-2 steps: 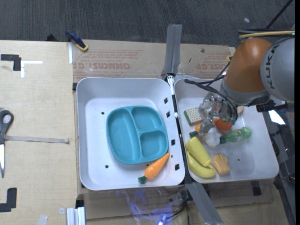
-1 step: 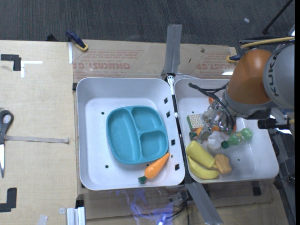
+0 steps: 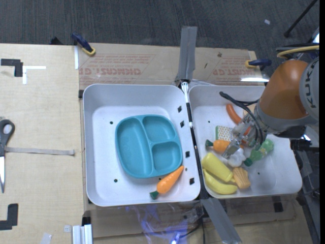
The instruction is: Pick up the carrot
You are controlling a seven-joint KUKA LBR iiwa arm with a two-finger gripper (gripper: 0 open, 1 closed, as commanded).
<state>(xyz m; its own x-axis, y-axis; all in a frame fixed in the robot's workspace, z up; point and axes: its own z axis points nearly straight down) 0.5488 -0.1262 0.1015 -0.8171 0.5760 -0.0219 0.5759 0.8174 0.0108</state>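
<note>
Carrot [image 3: 170, 181] in left bin, beside teal plate [image 3: 149, 145], long axis diagonal; tool [image 3: 237, 145] well apart, over right bin; finger state unclear.

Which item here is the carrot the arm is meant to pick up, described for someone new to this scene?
Start at the left white bin, the one holding the blue divided plate. Just off that plate's lower right corner, on the bin floor, lies the carrot. It is a slim orange cone with a green tip pointing down-left, alone in its bin apart from the plate, unlike the pile of toy food in the right bin.
</note>
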